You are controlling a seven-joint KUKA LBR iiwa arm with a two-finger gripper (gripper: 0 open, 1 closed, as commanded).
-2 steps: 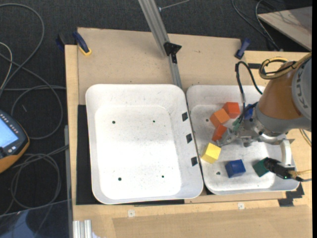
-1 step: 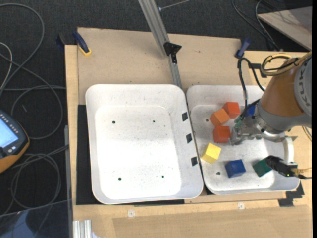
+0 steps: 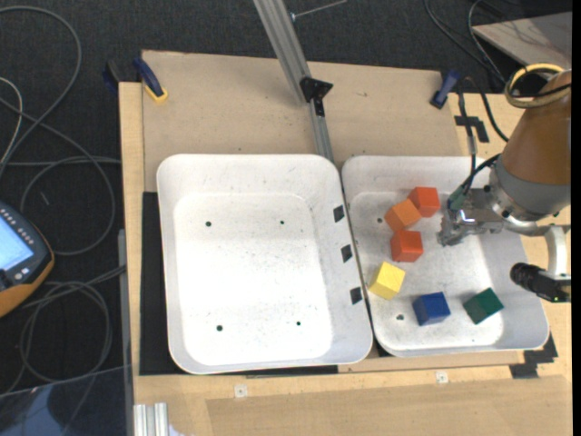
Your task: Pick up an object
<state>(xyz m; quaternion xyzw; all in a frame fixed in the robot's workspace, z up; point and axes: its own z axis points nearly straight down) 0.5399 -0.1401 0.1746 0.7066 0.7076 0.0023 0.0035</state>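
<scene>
From above, the right bin [image 3: 517, 334] holds six blocks. The gripper [image 3: 452, 230] hangs low inside it, just right of the red block [image 3: 407, 244]; whether its fingers are open or closed cannot be told, and nothing shows between them. Above the red block sit two orange blocks [image 3: 404, 213] [image 3: 424, 198]. Below it lie a yellow block [image 3: 388, 279], a blue block [image 3: 431, 307] and a green block [image 3: 483, 304].

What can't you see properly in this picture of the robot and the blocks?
- Gripper: small and dark in the camera view; open or shut can't be told.
- Arm: cut off by the right edge.
- Right bin: its far right side is hidden under the arm.
- Handheld screen: cut off by the left edge.
</scene>
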